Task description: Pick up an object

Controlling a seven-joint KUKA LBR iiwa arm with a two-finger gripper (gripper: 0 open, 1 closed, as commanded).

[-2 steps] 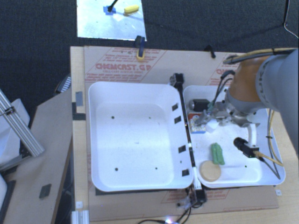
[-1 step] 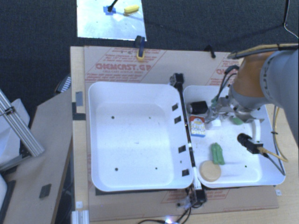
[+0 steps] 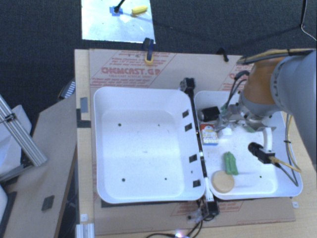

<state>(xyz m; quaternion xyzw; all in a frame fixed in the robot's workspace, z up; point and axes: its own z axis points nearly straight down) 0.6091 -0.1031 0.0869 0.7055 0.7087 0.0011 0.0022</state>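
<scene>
The right bin (image 3: 285,185) holds a small red, white and blue carton (image 3: 209,134) by its left wall. A green oblong thing (image 3: 230,163) lies nearer the front, and a tan round disc (image 3: 223,181) sits in the front left corner. A black cylindrical thing (image 3: 208,113) lies near the bin's far left corner. My gripper (image 3: 226,128) is low over the far part of this bin, just right of the carton and the black thing. I see nothing between its tips.
The left bin (image 3: 106,182) stands beside the right one, with a black-clipped divider (image 3: 194,133) where they meet. The grey and orange arm (image 3: 277,83) covers the right bin's far right corner. A blue and yellow clamp (image 3: 148,51) sits on the board behind the bins.
</scene>
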